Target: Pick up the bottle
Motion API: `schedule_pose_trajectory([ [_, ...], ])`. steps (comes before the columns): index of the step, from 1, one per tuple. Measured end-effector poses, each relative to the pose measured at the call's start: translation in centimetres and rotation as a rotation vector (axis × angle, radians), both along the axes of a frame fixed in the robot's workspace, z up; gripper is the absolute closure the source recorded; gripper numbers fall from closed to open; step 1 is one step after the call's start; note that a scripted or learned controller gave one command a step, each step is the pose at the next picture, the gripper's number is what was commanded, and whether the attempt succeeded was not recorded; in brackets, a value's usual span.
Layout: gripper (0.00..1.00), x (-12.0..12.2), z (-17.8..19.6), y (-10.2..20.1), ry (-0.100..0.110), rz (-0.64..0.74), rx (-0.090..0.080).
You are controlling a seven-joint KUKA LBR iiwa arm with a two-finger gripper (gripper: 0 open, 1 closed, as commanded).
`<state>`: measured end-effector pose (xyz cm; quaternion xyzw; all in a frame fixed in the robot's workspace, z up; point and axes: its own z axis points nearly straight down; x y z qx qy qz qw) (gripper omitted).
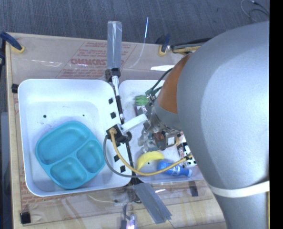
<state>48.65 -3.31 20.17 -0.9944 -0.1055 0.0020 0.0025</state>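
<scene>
Table with two white bins; the right bin [132, 87] holds the blue bottle [176, 169], lying just below the end effector [153, 137], apparently mid-approach. Its state cannot be told. Next: descend onto the bottle.

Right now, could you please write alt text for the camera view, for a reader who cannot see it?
A grey arm with an orange band reaches into the right white bin, its gripper above a blue plastic bottle and a yellow banana-like object. The left white bin holds a blue divided tray.
</scene>
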Motion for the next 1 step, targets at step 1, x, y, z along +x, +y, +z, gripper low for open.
schedule_pose_trajectory([
  [1, 0.0, -0.02, -0.02, -0.03, 0.001, 0.0, 0.0],
])
